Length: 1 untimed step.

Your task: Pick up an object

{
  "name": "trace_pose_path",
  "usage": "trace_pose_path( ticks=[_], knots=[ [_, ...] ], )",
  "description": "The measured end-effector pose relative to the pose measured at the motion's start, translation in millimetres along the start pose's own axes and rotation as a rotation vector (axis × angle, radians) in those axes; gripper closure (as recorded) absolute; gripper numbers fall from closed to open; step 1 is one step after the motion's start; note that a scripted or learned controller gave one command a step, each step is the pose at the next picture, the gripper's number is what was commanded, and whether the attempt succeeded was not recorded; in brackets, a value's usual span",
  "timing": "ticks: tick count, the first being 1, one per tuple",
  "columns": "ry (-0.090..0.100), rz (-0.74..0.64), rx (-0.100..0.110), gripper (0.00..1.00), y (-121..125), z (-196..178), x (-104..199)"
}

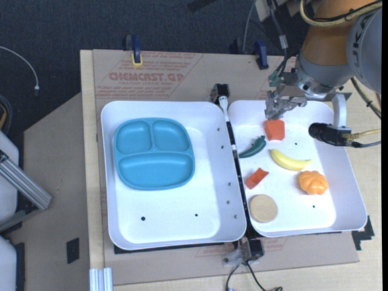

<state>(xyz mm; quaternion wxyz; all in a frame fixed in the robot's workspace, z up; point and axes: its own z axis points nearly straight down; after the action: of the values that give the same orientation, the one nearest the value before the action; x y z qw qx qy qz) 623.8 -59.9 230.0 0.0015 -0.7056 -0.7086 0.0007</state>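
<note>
Now | tool (276,115) | grip state unclear | just above red block (275,130)

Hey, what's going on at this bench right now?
A robot arm reaches in over the right bin, its gripper poised just above a red-orange block. Nothing is lifted yet. A banana, a small pumpkin, a green pepper and a round cracker lie nearby. The left bin holds a blue divided plate.

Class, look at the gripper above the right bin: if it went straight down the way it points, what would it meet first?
Most likely the red block, just under the gripper; depth is hard to judge.
</note>
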Motion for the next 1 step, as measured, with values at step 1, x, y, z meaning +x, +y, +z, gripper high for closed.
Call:
trace_pose_path(
  ticks=[1],
  knots=[
    [-0.002, 0.0, -0.007, 1.0, 13.8, -3.8, 50.9]
  ],
)
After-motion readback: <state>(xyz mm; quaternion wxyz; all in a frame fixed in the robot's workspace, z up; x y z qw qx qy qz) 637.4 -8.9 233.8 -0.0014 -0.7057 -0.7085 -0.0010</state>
